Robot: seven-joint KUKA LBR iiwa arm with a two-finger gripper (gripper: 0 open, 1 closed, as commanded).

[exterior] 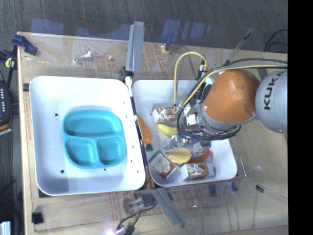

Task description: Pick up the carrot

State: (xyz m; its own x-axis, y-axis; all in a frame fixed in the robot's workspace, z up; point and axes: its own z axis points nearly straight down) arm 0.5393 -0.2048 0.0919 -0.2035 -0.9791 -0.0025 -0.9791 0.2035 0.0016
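The carrot (145, 130) is a slim orange piece with a green end, lying along the left wall of the right bin (161, 89). My gripper (188, 145) hangs under the arm's orange band near the middle of that bin, to the right of the carrot and apart from it. It sits low over a pale yellow food piece (178, 155) and a red item (201, 155). The wrist and cables hide the fingers.
The left bin (44, 131) holds a blue three-part tray (94, 137). In the right bin lie a banana (167, 129), a small carton (165, 114) at the back, and two cartons (163, 165) (197, 170) at the front. A metal bar (134, 45) stands behind the bins.
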